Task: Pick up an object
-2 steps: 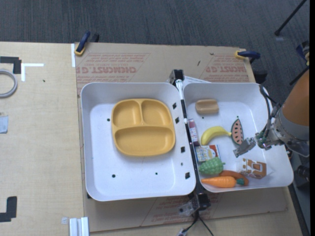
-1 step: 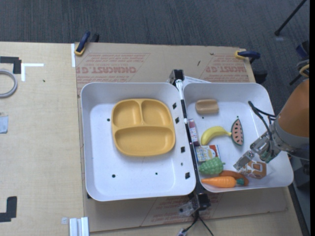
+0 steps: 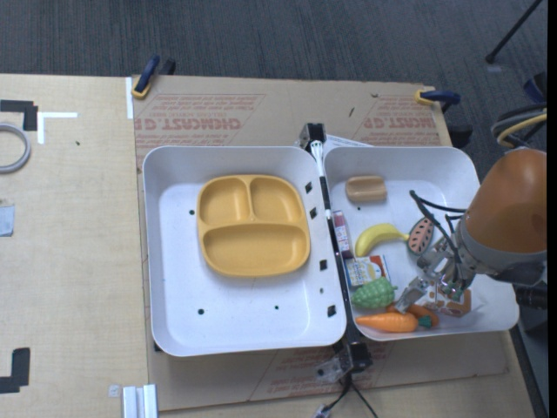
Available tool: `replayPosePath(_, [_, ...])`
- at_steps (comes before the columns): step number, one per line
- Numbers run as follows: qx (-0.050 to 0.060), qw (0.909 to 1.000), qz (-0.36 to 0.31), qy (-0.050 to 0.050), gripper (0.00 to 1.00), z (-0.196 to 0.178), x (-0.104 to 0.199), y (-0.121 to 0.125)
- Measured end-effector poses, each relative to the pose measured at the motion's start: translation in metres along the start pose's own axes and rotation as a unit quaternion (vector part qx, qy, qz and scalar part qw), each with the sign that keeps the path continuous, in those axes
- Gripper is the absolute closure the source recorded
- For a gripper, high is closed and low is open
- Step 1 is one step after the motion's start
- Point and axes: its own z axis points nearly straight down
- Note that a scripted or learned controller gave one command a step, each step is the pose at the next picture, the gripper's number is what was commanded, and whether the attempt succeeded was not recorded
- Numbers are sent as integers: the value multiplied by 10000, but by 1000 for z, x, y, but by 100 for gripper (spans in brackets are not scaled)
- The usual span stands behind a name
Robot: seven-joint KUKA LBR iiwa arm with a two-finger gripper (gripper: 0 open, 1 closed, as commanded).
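Desk (image 3: 70, 259): pale wood surface with a brown cardboard sheet (image 3: 287, 111) under two shallow white bins set side by side.

Left bin (image 3: 165, 320): holds one yellow divided plate (image 3: 254, 225) with three compartments, lying flat toward the far middle of the bin.

Right bin (image 3: 452, 168): holds the pickable objects.
- Tan bread-like block (image 3: 365, 189), far left part of the bin, apart from the rest.
- Yellow toy banana (image 3: 379, 237), middle of the bin, just beyond the packet.
- Small printed packet (image 3: 361, 271), lying against the left wall.
- Green bumpy toy vegetable (image 3: 372, 295), just near of the packet.
- Orange toy carrot (image 3: 389, 322), at the near wall, touching the green vegetable's near side.
- Reddish speckled slice, strawberry-like (image 3: 421, 233), right of the banana.
- Small orange and white item (image 3: 454, 303), near right, partly hidden under the arm.

Arm (image 3: 513, 212): grey with orange band, reaching in over the right bin from the right.

End effector (image 3: 422, 287): low over the near right part of the bin, just right of the green vegetable and beyond the carrot's leafy end. Whether its fingers are open or closed cannot be told; nothing is visibly gripped.
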Motion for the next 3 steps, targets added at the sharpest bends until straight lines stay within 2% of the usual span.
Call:
replayPosePath(1, [-12,10000,13,1,100,-9,0,2])
replayPosePath(2, [2,9972,-750,26,100,-97,49,56])
replayPosePath(3, [-8,9655,-2604,15,100,-184,69,82])
